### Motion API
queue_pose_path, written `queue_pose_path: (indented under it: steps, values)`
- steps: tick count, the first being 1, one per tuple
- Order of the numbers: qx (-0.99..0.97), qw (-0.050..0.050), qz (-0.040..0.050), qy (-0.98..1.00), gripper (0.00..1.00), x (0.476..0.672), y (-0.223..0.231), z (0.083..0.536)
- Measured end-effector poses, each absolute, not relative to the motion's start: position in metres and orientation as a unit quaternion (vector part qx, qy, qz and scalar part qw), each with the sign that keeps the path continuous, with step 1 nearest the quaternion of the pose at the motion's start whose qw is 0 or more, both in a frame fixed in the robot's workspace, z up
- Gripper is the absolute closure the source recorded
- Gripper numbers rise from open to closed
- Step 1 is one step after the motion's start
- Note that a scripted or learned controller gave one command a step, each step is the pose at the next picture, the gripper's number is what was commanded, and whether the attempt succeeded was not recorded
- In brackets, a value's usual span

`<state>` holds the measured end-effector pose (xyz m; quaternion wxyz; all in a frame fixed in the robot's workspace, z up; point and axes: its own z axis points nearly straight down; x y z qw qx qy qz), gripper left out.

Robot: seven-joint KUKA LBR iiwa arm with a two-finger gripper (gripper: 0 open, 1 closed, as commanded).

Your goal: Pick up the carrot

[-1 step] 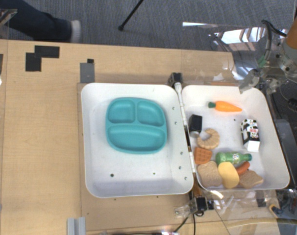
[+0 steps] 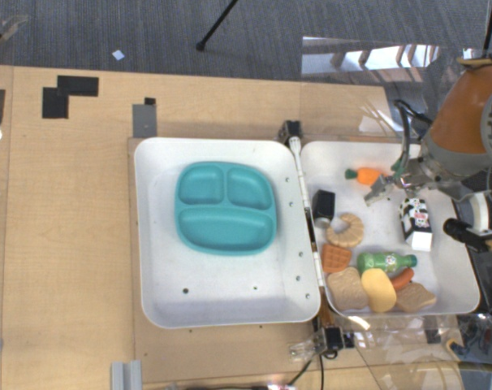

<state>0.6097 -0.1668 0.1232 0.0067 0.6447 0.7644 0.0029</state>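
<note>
The carrot (image 2: 366, 175) is a small orange piece with a green tip at its left end. It lies at the far side of the right bin (image 2: 449, 307), near the back wall. My gripper (image 2: 392, 185) hangs just to the right of the carrot, under the grey and orange arm (image 2: 465, 124). Its fingers (image 2: 377, 192) look spread, with nothing between them, and the carrot lies apart from them on the bin floor.
The right bin also holds a black block (image 2: 323, 203), a bagel (image 2: 346, 230), a waffle (image 2: 337, 258), a green bottle (image 2: 386, 262), a yellow piece (image 2: 378, 289), bread slices (image 2: 347, 289), a reddish stick (image 2: 403, 279) and a cow-print carton (image 2: 415, 220). A teal divided plate (image 2: 226, 207) sits in the left bin (image 2: 157, 291).
</note>
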Motion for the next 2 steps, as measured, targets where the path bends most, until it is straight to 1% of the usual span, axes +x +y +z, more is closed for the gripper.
queue_pose_path:
  steps: [1,2]
  values:
    - [0.667,0.001,-0.0002,0.745,0.0,0.669,-0.159,0.086]
    - [0.664,0.003,0.0009,0.747,1.0,0.671,-0.157,0.099]
